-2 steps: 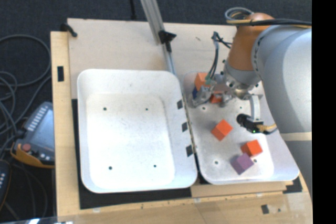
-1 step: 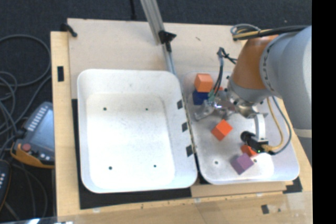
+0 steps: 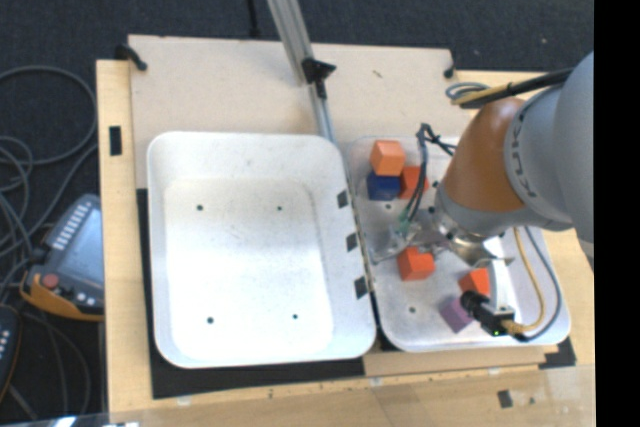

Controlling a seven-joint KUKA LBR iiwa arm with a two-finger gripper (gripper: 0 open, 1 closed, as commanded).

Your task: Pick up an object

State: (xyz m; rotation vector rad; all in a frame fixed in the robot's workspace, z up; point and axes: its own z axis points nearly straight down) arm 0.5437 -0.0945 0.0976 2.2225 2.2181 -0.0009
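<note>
Arm: we see the grey arm with its orange band reaching in from the right, over the right-hand shallow white bin.
Hand: the hand hangs low in that bin, near its middle; we cannot tell whether it is released or clenched.
Nearest thing: a small orange block lies just below the hand in the picture, seemingly touching or just beside it.
Other candidates: an orange cube and a dark blue cube sit farther up the bin; a purple block lies nearer the bin's front edge.
Deciding relation: we judge the small orange block the nearest, just toward the bin's front from the hand.
Left bin: the left-hand white bin lies well apart from the hand.
</note>
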